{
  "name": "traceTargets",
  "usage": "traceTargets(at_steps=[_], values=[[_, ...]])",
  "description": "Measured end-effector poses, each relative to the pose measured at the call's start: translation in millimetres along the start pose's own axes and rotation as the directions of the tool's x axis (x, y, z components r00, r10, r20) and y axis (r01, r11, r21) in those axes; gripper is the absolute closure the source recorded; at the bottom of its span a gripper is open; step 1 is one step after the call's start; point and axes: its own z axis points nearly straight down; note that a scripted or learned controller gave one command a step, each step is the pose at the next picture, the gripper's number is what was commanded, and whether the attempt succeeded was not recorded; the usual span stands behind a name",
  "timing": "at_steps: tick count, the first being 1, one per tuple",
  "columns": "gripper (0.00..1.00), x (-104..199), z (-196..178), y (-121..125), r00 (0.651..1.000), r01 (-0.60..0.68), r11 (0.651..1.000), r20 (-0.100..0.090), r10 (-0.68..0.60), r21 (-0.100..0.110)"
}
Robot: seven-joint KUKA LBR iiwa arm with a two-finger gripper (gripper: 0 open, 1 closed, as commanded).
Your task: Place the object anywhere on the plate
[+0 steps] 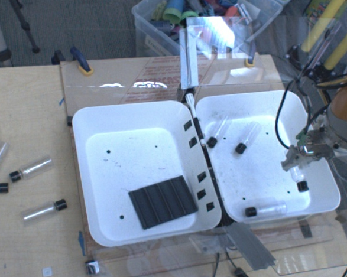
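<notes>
Vials lie in the right bin (326,198): one capped vial (265,209) near the front wall, another (245,142) farther back. My end effector (298,163) hovers at the right side; its state I cannot tell. I should descend squarely. The dark ribbed plate (162,201) waits in the left bin (93,223), across the divider (199,157).

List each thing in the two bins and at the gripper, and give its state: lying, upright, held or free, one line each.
Black ribbed plate: lying flat in the left bin, nothing on it.
Tube at front: lying on its side in the right bin, black cap on.
Tube at middle: lying slantwise, capped.
Tube by divider: lying slantwise, capped.
Tube at gripper: below the gripper; whether held, unclear.
</notes>
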Motion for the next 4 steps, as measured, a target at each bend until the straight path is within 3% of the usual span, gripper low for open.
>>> traceTargets(at_steps=[1,2,3,4], values=[[1.0,56,-28,34,0.999,0.052,0.999,0.001,-0.052,-0.003],[1.0,124,-75,111,0.965,0.264,0.965,0.003,-0.264,-0.006],[1.0,145,25,115,0.757,0.654,0.757,0.0,-0.654,-0.001],[1.0,199,18,50,0.658,0.753,0.658,-0.001,-0.753,0.0]])
